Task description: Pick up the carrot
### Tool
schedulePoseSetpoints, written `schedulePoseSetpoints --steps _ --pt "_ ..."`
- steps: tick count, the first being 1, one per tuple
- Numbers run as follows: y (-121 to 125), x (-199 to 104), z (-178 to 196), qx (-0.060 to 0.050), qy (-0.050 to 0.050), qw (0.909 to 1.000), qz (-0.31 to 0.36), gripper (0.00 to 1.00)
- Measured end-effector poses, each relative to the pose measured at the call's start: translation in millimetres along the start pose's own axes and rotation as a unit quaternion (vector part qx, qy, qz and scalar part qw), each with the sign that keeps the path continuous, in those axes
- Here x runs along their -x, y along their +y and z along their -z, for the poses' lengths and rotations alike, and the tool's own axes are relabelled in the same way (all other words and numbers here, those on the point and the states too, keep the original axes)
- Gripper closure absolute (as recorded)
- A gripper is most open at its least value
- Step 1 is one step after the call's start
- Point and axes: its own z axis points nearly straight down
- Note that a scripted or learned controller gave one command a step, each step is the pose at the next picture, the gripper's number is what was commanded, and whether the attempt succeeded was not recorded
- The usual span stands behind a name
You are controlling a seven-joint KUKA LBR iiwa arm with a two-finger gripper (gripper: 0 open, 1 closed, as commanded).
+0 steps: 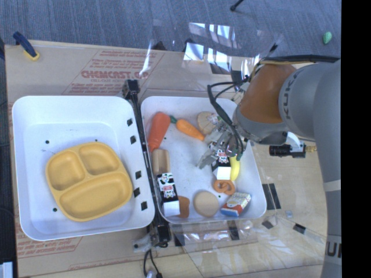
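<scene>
Small orange carrot with green top (189,128) lies in right white bin (250,181), near back wall; metal two-finger gripper (213,155) hovers just beside, fingers spread, nothing held.

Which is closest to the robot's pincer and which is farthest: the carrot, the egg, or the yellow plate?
From the pincer in the camera view:
1. Carrot, just up and left of it in the right bin.
2. Egg, below it, near the bin's front edge.
3. Yellow plate, far away in the left bin.
</scene>
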Motion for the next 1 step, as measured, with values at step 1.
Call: schedulePoseSetpoints --steps 1 --pt "85.7 16.9 -2.7 -0.001 0.004 0.9995 -0.032 0.0"
